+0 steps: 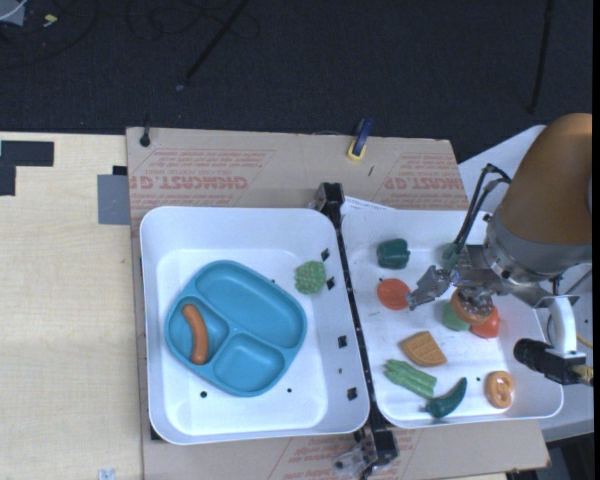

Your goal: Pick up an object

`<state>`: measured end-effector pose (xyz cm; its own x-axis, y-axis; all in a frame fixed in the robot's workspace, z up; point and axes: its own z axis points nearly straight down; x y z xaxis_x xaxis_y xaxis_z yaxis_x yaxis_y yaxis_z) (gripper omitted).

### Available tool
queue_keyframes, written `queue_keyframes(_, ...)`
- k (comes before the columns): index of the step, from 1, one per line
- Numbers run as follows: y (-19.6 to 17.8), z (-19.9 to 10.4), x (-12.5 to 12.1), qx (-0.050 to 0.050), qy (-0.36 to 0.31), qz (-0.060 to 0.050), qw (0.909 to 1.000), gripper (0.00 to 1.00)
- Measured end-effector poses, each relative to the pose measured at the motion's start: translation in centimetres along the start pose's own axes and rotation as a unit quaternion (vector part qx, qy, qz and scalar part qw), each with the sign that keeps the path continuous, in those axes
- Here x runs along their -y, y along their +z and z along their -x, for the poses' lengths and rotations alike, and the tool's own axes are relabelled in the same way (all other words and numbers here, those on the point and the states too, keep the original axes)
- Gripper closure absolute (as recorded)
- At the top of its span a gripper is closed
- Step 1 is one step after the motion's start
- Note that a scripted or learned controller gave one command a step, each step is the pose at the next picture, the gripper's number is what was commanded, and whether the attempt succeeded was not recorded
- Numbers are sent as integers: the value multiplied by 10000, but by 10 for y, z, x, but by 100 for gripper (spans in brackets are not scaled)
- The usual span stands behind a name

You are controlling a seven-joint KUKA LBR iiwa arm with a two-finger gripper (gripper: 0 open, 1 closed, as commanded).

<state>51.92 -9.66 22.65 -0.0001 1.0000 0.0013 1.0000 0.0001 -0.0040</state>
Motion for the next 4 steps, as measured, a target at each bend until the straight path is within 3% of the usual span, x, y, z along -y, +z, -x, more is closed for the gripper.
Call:
queue_keyframes(2, 111, -7, 9, -7, -2, -24, 10000, 0)
queue_keyframes(3, 138, -6, 6, 22, 2, 60, 10000, 0)
queue_keyframes(4, 126, -4, 6, 27, 50, 59, 10000, 100)
